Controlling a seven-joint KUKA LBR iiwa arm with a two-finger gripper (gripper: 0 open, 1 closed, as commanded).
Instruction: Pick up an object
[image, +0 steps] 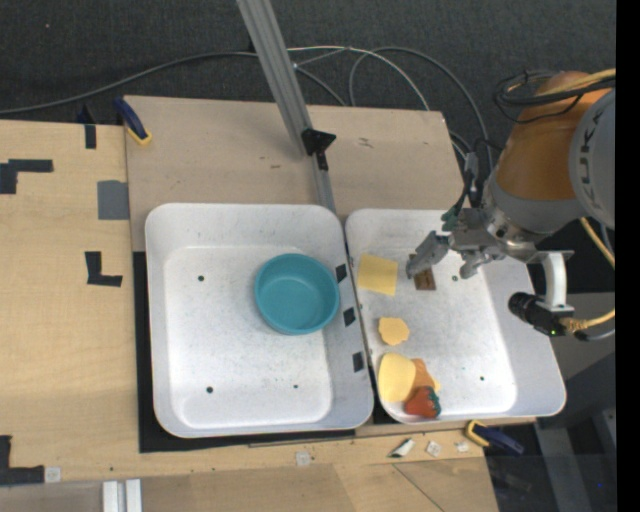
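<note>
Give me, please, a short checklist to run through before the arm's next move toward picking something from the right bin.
1. Gripper over the right bin: ok, it hangs above the bin's upper part.
2. Target near the gripper: ok, a small brown piece lies right at its tip and a yellow square just to the picture's left.
3. Anything held: cannot tell, the fingers are too blurred to read.
4. Other items apart from the target: ok, the yellow chip and the yellow and red pile lie lower in the bin.
5. Blue bowl out of the way: ok, it sits in the left bin.
</note>
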